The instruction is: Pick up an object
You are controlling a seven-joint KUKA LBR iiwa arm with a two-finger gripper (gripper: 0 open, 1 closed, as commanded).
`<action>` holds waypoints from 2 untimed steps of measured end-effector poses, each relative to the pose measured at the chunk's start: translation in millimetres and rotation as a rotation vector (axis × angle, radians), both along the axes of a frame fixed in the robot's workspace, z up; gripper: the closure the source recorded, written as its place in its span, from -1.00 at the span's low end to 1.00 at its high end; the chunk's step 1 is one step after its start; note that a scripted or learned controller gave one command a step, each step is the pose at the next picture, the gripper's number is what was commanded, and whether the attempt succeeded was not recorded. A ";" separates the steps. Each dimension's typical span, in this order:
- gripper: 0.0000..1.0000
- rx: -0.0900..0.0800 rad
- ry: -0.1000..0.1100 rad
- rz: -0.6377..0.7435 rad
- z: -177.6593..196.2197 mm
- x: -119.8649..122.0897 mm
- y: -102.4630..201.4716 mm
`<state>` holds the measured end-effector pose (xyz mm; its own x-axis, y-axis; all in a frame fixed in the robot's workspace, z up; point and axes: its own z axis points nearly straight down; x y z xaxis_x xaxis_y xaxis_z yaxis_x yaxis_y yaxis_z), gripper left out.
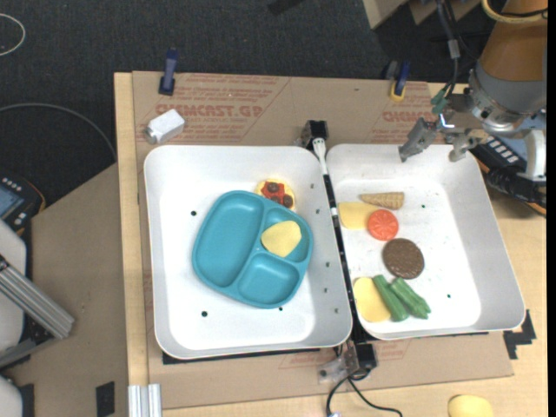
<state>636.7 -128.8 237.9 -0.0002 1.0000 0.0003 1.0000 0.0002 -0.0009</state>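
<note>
1. Two shallow white bins, the left bin (165, 233) and the right bin (469, 233), sit side by side on a brown cardboard sheet (252, 102) over dark carpet (174, 16).
2. The gripper (437, 141) hangs above the right bin's far rim, fingers spread apart, nothing between them.
3. The right bin holds a tan cone (383, 201), red tomato slice (382, 224), brown round patty (403, 258), green beans (402, 298) and pale yellow pieces.
4. The left bin holds a smooth teal divided plate (234, 250) carrying a yellow oval piece (281, 238).
</note>
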 end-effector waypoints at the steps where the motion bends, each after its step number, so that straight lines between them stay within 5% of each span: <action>1: -1.00 0.002 0.005 0.001 -54.8 -67.5 58.4; 2: -1.00 -0.001 -0.002 -0.002 -155.6 -85.3 32.7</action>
<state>551.4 -96.1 82.3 0.0014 1.0000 -0.0007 1.0000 -0.0014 0.0014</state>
